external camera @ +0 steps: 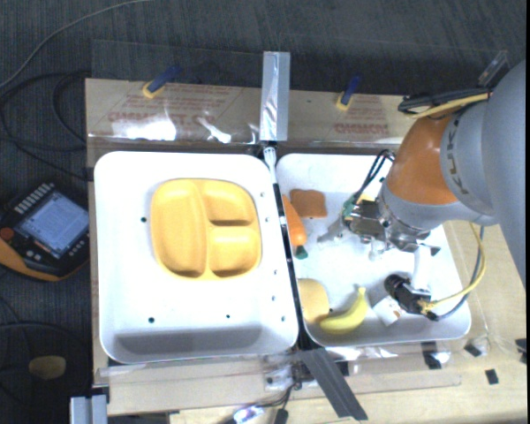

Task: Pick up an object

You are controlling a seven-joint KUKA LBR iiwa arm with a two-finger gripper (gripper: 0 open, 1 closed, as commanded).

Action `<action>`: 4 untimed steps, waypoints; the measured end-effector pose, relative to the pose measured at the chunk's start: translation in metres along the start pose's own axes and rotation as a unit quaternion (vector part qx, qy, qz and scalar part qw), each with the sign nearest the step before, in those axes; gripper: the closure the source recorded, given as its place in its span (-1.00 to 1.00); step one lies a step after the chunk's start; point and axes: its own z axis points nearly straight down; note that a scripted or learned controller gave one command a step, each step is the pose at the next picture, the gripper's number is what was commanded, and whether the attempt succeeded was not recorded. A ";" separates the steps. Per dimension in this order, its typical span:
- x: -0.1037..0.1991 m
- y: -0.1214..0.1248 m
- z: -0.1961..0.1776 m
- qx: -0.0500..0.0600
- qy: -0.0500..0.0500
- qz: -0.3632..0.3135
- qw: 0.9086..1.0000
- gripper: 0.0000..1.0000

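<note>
Gripper (371, 228) hanging low inside the right bin (450, 325), open or closed hard to tell. Looking like reaching time. Needing next to drop onto something, maybe the banana (349, 314) or carrot (294, 225) nearby.

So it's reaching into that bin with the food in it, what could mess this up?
The tool is over a bare patch of the right bin, so it may grab nothing. The carrot lies against the bin's left wall, awkward to get fingers around. The banana touches the round yellowish item, so both might shift.
</note>
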 end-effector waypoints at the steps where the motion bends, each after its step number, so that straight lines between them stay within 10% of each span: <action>1: -0.038 0.053 -0.086 -0.001 -0.001 -0.063 0.998 -1.00; 2: -0.053 -0.057 0.004 0.000 0.000 -0.104 0.995 -1.00; 4: -0.026 -0.059 0.027 -0.005 -0.004 -0.218 0.976 -1.00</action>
